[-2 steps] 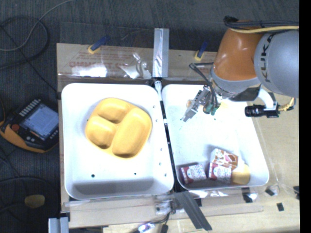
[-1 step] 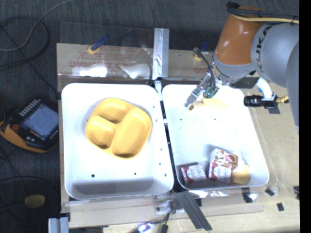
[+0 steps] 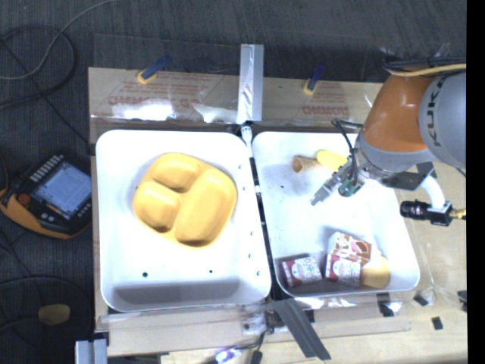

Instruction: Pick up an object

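My gripper [image 3: 327, 189] hangs over the middle of the right bin [image 3: 386, 226], reaching in from the right, with nothing visibly in it. Just behind it lie a small tan cone [image 3: 305, 163] and a pale yellow piece [image 3: 330, 158], close together near the bin's back wall. Along the front wall sit a dark red packet [image 3: 301, 270], a red and white carton [image 3: 347, 259] and a yellow-orange lump [image 3: 377, 273], all touching in a row. A big yellow cushion-like object [image 3: 184, 197] fills the centre of the left bin [image 3: 121, 271].
A ridge [image 3: 258, 203] divides the two bins. The arm's orange band [image 3: 398, 120] looms over the right bin's back right corner. A black fitting [image 3: 426, 211] sticks out at the right rim. A hand-held controller [image 3: 54, 194] lies on the floor to the left.
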`<state>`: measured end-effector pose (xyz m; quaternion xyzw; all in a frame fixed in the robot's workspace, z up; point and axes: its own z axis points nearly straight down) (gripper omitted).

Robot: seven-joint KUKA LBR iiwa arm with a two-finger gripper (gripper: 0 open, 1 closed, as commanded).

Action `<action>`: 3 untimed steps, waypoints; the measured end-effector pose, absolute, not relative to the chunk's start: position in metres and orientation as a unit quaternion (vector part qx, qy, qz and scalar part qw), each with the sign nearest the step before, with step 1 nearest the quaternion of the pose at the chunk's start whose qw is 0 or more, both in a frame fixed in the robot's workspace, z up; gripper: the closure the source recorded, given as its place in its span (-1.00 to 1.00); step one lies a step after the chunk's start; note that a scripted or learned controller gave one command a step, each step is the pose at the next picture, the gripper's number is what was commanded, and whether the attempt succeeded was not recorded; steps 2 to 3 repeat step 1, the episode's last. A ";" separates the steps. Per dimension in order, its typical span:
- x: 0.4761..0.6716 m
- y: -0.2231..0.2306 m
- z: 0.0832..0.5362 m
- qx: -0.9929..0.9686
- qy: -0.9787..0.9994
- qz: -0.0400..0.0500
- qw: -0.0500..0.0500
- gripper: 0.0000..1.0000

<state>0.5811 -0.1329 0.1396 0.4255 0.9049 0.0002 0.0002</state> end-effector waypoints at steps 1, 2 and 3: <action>0.638 -0.169 0.092 0.639 0.769 0.003 0.005 1.00; 0.638 -0.169 0.092 0.639 0.769 0.003 0.005 1.00; 0.638 -0.169 0.092 0.639 0.769 0.003 0.005 1.00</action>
